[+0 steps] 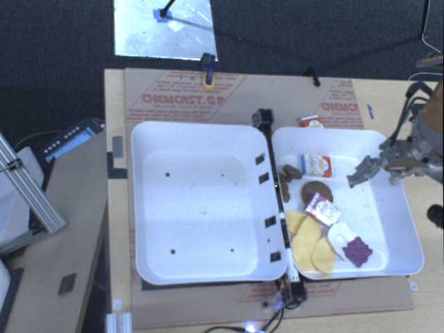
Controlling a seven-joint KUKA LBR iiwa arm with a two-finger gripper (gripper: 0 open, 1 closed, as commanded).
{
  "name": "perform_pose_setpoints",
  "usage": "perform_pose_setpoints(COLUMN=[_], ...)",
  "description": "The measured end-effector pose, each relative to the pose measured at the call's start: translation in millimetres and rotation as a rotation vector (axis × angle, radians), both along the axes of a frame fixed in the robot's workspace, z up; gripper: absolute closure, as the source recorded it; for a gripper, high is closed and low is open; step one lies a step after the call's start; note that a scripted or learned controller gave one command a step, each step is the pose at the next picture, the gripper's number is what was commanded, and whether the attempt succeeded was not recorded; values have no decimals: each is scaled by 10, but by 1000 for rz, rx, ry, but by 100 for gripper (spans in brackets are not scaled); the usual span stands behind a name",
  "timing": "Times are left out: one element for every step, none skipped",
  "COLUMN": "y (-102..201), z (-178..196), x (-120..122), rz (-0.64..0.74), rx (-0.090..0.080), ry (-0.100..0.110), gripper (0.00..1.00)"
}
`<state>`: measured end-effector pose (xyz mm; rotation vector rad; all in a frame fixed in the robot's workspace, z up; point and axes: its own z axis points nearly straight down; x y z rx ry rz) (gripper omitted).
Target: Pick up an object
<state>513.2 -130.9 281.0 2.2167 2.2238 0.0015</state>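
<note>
- White plastic right bin (399, 217) on the worktop: carries every loose piece, all bunched toward its left wall and near-left corner.
- Yellow flat slices (309, 240), near-left corner: look thin, stiff and slick; overlapped, long axis running from the bin's near edge toward its far edge; hard to pinch flat, best taken by an exposed edge.
- Brown round disc (317, 189), mid-left: probably light and rigid, no clear long axis.
- Pink-and-white packet (323, 209), partly over the disc: likely light and crinkly; long axis slanted, far-left to near-right; best gripped across the short side.
- Orange-and-white carton (316, 165), toward the far-left corner: looks boxy, stiff, the surest pick; long axis along the far wall.
- Purple lump (357, 251), near edge: seems soft, compliant.
- Hand (362, 171), over the right half of the bin, apart from all pieces; open or closed: cannot tell.
</note>
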Motion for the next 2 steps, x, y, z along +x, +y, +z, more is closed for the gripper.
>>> perform_pose_setpoints(y=[496, 195], z=[-1224, -1998], x=[332, 125], rz=[6, -6], rx=[4, 0], ry=[9, 3], gripper=[0, 0])
